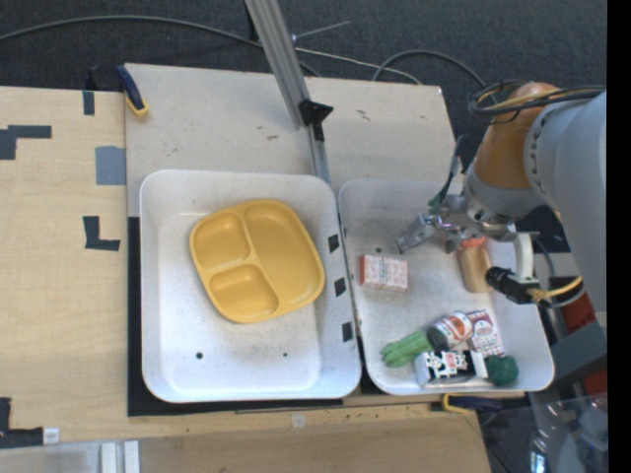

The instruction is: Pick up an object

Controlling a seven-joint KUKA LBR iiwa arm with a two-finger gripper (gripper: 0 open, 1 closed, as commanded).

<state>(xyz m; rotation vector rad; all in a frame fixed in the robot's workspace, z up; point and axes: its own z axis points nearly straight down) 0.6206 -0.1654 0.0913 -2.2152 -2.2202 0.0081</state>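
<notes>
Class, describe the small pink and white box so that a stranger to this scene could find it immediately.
Start at the right-hand white bin, beside the bin holding the yellow divided plate. The small pink and white box lies alone near that bin's left wall. Unlike the can and green items clustered at the bin's near end, nothing touches it.

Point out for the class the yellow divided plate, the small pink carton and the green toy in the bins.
yellow divided plate (258,260), camera view, centre ridge.
small pink carton (384,273), camera view, middle of top face.
green toy (405,349), camera view, middle of body.
</notes>
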